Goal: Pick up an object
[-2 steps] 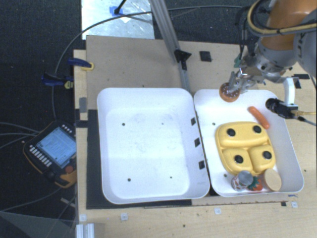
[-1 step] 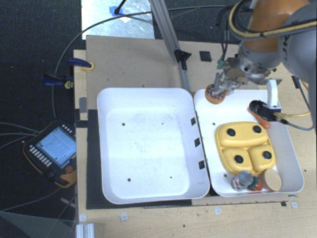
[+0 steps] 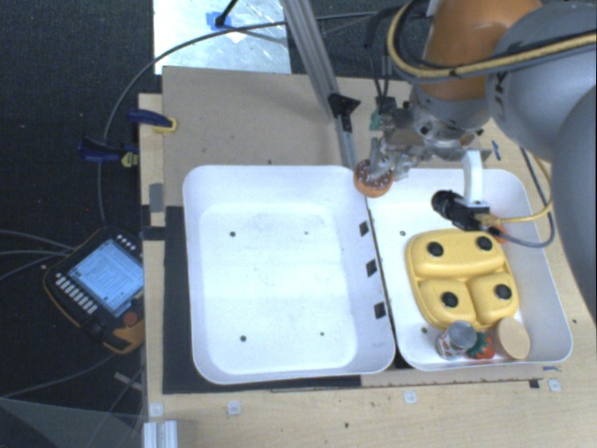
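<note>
Two white bins sit side by side on the brown bench [image 3: 242,119]. From above, my claw [image 3: 378,171] hangs over the far rim between them, closed on a small orange-brown object [image 3: 373,185] — lifted, I judge, to clear the wall. It looks round and dull. A yellow moulded toy [image 3: 459,273] lies in the right bin [image 3: 550,325] — the left bin [image 3: 201,343] waits beside it.

bench [image 3: 252,119]: tan board | on it: left bin [image 3: 270,269], right bin [image 3: 546,278], side by side
</note>
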